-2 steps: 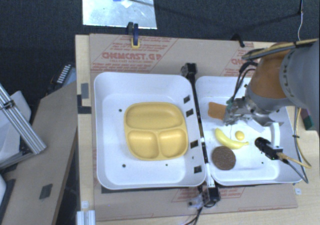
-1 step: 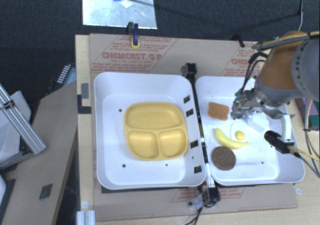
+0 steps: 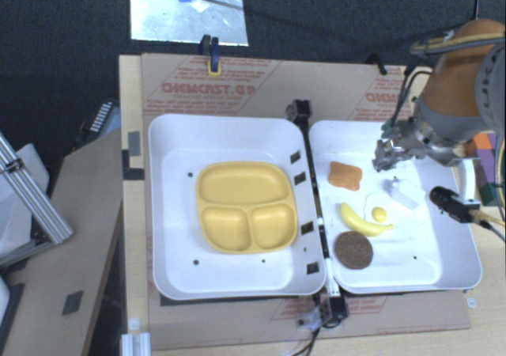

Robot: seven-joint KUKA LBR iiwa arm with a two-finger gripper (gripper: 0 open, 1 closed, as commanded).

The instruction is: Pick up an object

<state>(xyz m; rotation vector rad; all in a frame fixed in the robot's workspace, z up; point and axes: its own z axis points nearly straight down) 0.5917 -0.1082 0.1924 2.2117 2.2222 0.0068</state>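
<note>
Gripper hangs over right bin, approx 12 o'clock of it; can't tell if open or shut, nothing seen in it. Orange block at its 8, banana and brown disc toward 6. Yellow tray in left bin.

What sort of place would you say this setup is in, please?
Probably a robotics lab test bench: a robot arm reaches over two white bins, one with a yellow divided tray, the other with toy food such as a banana.
</note>
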